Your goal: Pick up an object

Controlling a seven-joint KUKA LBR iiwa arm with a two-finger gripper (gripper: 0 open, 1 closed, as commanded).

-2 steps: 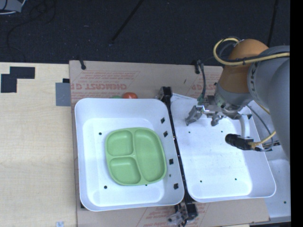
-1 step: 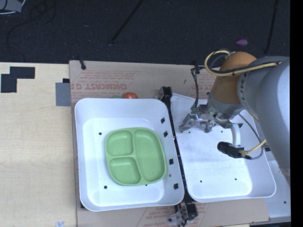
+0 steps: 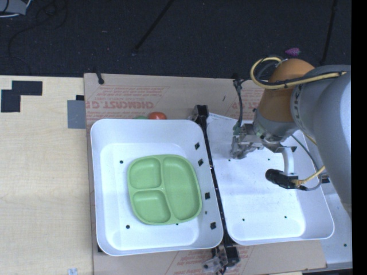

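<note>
1. We see the tool [image 3: 243, 145] low over the far left corner of the right bin [image 3: 287, 222], beside the divider between the bins; whether it is open or closed we cannot tell, as the wrist hides it.
2. The likeliest thing to pick, we judge, is the green divided plate [image 3: 164, 189], which lies flat in the middle of the left bin [image 3: 109, 228], well apart from the tool.
3. Risk: a closing here would catch nothing, since we see nothing under the tool on the bin floor.
4. Risk: the plate is broad and shallow, so we expect a pinch on its rim to slip or tip it.
5. Risk: crossing to the left bin, the tool could strike the divider.
6. Count: two white bins, one green plate with three compartments, one small red object [image 3: 156, 116] behind the left bin's far wall, one arm [image 3: 321, 105].
</note>
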